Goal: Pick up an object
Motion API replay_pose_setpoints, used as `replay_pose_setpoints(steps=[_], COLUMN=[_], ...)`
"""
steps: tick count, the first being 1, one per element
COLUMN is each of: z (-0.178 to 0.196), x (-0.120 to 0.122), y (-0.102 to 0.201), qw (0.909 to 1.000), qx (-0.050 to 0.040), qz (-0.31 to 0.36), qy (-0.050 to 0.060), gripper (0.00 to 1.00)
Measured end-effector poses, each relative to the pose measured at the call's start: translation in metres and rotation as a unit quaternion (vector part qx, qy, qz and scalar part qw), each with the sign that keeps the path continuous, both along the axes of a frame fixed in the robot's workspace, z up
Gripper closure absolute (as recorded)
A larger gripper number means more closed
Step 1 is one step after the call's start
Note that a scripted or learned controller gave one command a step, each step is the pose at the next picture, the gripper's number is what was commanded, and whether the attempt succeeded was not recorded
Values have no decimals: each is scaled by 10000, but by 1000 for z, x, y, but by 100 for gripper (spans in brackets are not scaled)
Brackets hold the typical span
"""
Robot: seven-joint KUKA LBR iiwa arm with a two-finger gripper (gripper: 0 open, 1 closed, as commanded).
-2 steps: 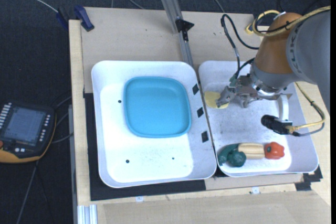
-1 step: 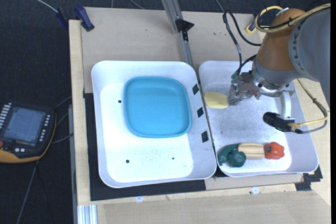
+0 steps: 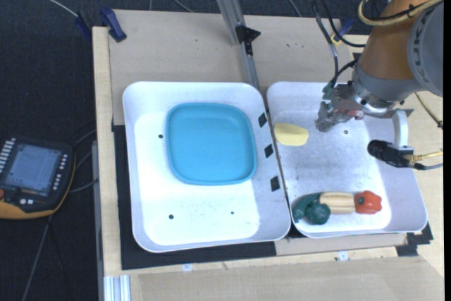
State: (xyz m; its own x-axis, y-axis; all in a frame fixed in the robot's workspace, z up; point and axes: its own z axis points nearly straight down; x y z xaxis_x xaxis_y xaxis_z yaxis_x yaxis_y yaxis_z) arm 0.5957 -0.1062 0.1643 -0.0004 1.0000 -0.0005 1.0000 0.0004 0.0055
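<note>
The arm (image 3: 423, 46) is grey and rounded, with a broad orange band (image 3: 391, 39) wrapped above the wrist. A yellow cable (image 3: 373, 0) loops over the top of that band, and thin black cables (image 3: 331, 28) trail beside it. Below sits a small metal gripper (image 3: 331, 113) of silver and dark parts.

My arm (image 3: 394, 39) enters from the right, orange band uppermost, wrist angled down and to the left. My gripper (image 3: 328, 116) points downward at the end of the wrist. A black unit (image 3: 387, 151) projects below the wrist on a bracket.
</note>
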Motion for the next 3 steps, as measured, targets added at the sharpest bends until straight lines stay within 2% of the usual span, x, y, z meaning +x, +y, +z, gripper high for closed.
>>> replay_pose_setpoints(steps=[1, 2, 3], z=[43, 102, 91], x=[-3, 0, -19], y=[-3, -11, 46], qw=[10000, 10000, 10000], qx=[1, 0, 9], qz=[-2, -2, 21], qy=[10, 4, 26], gripper=[100, 100, 100])
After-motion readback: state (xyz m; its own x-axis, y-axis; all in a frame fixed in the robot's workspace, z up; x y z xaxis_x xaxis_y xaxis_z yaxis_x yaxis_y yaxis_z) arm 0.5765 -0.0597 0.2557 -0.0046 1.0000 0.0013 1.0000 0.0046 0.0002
